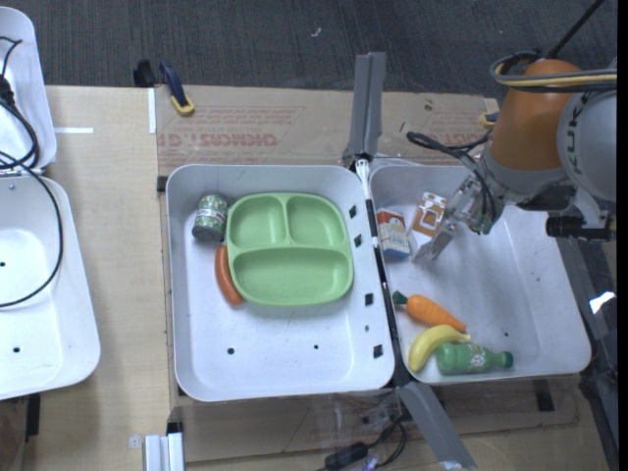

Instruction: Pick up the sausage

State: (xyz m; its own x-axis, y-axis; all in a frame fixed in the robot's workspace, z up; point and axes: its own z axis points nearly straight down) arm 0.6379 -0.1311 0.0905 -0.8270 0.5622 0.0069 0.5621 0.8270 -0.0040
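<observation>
My two shallow white plastic bins (pixel 196 361) look smooth and faintly glossy. The green divided plastic plate (pixel 290 248) has a soft sheen, the orange-red sausage (pixel 228 275) beside it looks smooth. The pale wooden desk (pixel 108 135) is matt, the brown cardboard sheet (pixel 255 130) dull.

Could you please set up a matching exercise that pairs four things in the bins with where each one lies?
Things:
1. sausage
2. small can
3. carrot
4. green bottle

Places:
A. near front edge of right bin, beside the banana
B. left bin, along the green plate's left edge
C. right bin, just above the banana
D. left bin, by the plate's upper left corner

Pairs: 1-B, 2-D, 3-C, 4-A
</observation>
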